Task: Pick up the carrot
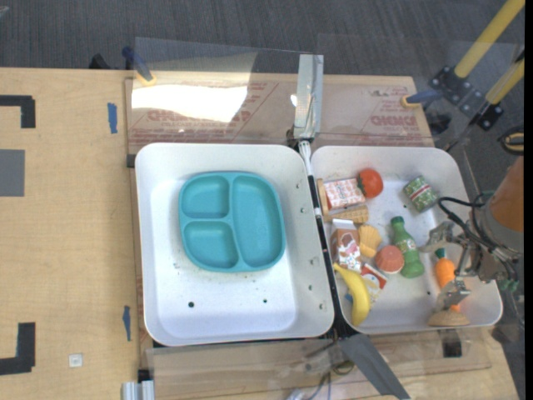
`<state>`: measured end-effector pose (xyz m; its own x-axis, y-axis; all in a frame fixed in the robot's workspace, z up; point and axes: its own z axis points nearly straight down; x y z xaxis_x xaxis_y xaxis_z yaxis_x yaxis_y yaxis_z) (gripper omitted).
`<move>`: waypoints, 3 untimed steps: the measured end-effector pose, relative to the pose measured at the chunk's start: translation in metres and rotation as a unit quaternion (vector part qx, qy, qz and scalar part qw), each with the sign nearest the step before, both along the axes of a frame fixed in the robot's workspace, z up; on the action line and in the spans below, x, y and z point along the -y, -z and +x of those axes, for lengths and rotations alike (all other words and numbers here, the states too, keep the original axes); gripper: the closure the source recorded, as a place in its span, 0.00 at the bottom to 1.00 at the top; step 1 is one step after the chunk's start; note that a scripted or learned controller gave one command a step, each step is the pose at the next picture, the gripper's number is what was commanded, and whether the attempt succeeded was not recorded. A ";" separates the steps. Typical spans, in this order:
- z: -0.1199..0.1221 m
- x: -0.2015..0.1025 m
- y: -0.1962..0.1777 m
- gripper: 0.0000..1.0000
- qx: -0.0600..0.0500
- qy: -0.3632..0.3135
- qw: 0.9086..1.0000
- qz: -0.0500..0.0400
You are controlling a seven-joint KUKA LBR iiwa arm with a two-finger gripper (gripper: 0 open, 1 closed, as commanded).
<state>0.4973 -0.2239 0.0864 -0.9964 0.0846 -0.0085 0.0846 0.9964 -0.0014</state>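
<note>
The carrot (445,271), small and orange with a green top, lies near the right wall of the right bin (466,173). My gripper (454,265) reaches in from the right and is low over the carrot, its grey metal parts and cables overlapping it. A second orange piece (455,289) shows just below the carrot, partly covered by the gripper. I cannot make out whether the carrot is held.
The right bin also holds a banana (356,294), a tomato (371,182), a green can (420,193), a green bottle (405,244), small boxes (343,194), a red fruit (389,259) and a brown item (450,314). A teal divided plate (233,222) sits in the left bin (158,307).
</note>
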 end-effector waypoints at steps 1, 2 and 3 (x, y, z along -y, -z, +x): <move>-0.012 -0.040 -0.002 0.00 0.004 0.031 1.000 0.000; -0.011 -0.097 -0.002 0.00 0.005 0.027 1.000 0.001; -0.010 -0.067 -0.003 0.00 0.009 -0.135 0.991 -0.003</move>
<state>0.4873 -0.1573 0.0898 -0.9824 -0.1850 -0.0263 -0.1849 0.9827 -0.0090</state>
